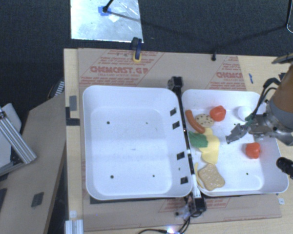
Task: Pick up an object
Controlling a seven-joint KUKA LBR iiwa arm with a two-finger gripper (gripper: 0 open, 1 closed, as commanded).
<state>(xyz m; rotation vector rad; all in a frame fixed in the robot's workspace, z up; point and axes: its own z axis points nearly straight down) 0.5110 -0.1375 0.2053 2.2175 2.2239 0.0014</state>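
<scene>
My fingers (233,136) hang over the right bin (271,182), between two tomatoes (218,113); how far apart, I cannot tell.

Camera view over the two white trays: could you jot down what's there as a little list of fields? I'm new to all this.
left bin: white, shallow
right bin: holds toy food
gripper: over the right bin, nothing seen between its fingers
red items: tomato-like piece, another red piece
along the bin's left side: sausage, round cookie, green piece, yellow piece, cracker
white ball: near the bin's far edge
</scene>
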